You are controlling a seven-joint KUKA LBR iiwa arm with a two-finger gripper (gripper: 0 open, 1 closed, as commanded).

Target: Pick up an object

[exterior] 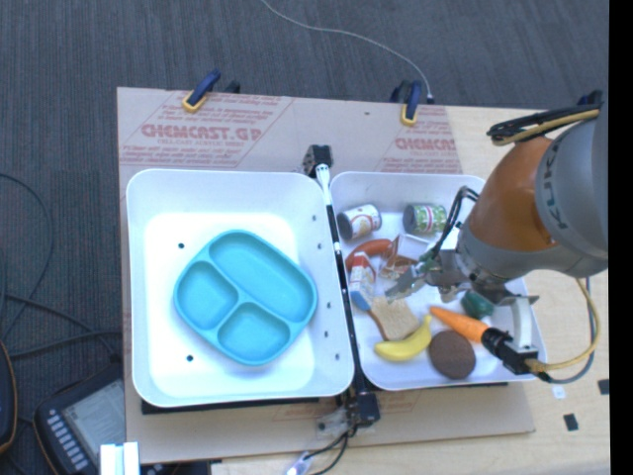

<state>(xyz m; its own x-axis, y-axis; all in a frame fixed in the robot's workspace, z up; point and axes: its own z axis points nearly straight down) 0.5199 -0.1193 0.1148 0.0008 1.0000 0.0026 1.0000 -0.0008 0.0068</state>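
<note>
Everything worth picking sits crowded in the right bin [348,265], which is why the arm [539,206] reaches down over that one, coming in from three o'clock. The left bin [138,265] carries a blue divided plate [245,297] lying flat, well apart from the pile. In the right bin, two small cans [396,218] lie at twelve o'clock, a banana [406,345] and a brown round thing [452,354] at six o'clock, a carrot [457,322] just beside them, and a slice of toast [394,317] touching the banana. The arm bends low, its orange band [509,201] tipped toward the bin's middle, the gripper [407,279] pointing to nine o'clock above a reddish item [371,252]. Its fingers look slightly parted with nothing between them, so I judge no grasp is made yet.
</note>
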